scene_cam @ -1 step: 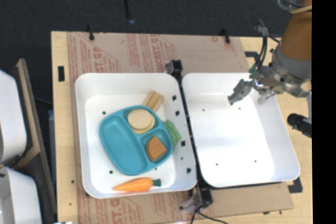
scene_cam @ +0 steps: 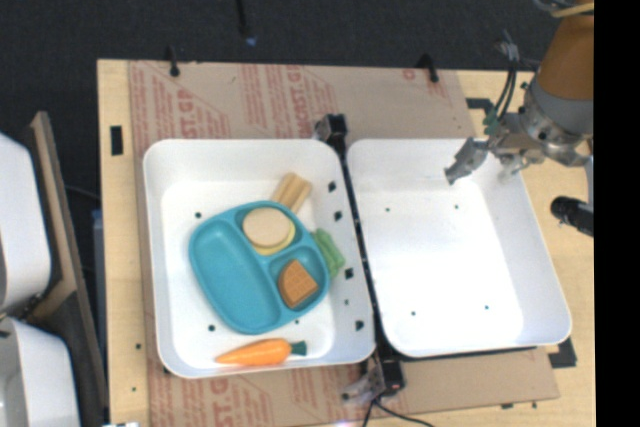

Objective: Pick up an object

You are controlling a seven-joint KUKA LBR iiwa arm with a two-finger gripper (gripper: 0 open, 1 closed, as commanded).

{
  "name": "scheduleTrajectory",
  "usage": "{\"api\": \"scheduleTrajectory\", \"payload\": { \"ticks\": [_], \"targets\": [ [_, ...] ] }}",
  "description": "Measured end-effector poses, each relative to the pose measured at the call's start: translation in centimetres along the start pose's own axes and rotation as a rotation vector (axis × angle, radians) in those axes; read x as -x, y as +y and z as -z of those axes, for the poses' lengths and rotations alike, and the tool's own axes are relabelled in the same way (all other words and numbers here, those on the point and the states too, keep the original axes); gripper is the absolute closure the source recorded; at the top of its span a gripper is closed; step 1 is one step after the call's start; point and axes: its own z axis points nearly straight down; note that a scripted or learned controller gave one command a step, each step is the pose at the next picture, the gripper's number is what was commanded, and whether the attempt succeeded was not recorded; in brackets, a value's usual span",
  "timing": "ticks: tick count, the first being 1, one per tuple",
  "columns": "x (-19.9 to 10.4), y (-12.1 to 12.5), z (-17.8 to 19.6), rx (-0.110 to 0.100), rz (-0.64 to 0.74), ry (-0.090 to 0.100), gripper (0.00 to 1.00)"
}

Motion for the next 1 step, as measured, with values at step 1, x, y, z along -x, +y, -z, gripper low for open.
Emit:
{"api": "scheduleTrajectory", "payload": {
  "ticks": [1],
  "targets": [
    [2.56, 1.97, -5.37, -0.003, 0.001, 0.001, 0.0]
  ]
}}
